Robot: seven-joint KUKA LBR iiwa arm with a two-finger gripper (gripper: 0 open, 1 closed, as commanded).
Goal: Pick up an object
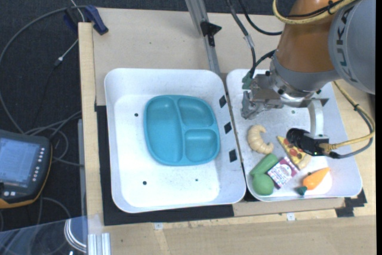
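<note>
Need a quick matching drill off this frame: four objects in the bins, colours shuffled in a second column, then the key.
Things:
1. divided plate
2. croissant
3. carrot
4. pear-shaped toy

Colours:
A. orange
B. green
C. teal blue
D. pale tan

Pairs: 1-C, 2-D, 3-A, 4-B

The divided plate lies in the left bin; the other three lie in the right bin, below the gripper.
</note>
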